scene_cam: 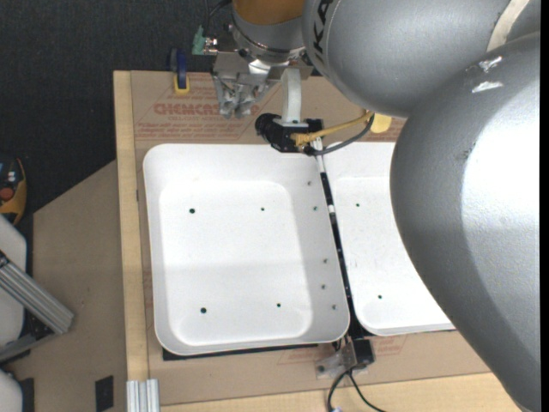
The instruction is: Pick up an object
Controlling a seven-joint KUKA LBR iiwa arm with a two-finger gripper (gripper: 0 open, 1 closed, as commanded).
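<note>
On my feed, the far left shows dark floor with some white and grey aluminium framing (39, 303) at the lower corner. Next comes the counter (129, 230), a tan board with red lettering along its far edge and a small blue-and-yellow clamp (180, 69) at that edge.

The left bin (163, 256) sits on the counter, white and shallow, with four small dark dots on its floor. I see no loose object lying in it, so I can't point to a thing to pick from here.

Above the far rim of that bin, over the bare counter strip, hangs my end effector (237, 101). It points downward beneath the orange band (262, 3) of the wrist. From this slant I cannot tell how it is set, and I see nothing in it.

Just to its right a black fitting (281, 132) with a yellowish cable (347, 134) sits at the far end of the seam between the bins, and a dark strip runs along that seam toward me.

The right bin (377, 256) touches the left one. The grey arm (463, 187) crosses over it and hides most of it. At the near edge of the counter, below the seam, a small black connector (358, 352) trails a cable.
</note>
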